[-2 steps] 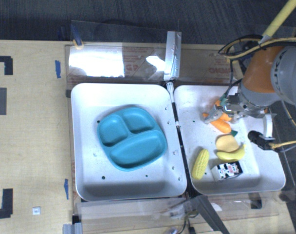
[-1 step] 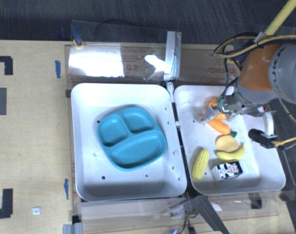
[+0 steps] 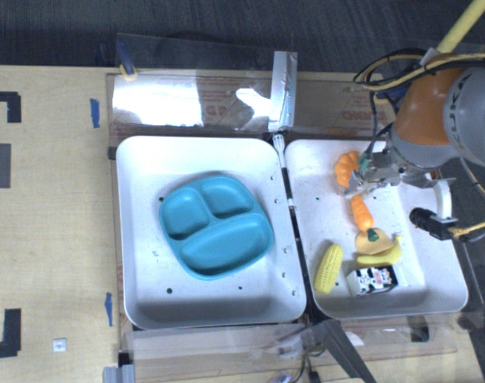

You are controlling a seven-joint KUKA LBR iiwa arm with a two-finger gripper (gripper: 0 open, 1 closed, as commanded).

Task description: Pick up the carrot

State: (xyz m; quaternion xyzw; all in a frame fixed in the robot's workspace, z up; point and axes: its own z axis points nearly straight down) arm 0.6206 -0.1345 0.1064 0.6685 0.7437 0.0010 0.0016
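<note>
The carrot, orange with a small green top at its near end, lies in the middle of the right bin. My gripper hangs just above the carrot's far end, between it and an orange fruit-like toy. The arm reaches in from the right, its orange band above the wrist. Nothing shows between the fingers.
In the right bin, near the front, lie a corn cob, a yellow banana and a small black-and-white box. The left bin holds a blue divided plate. Cables and a black fitting hang at the right rim.
</note>
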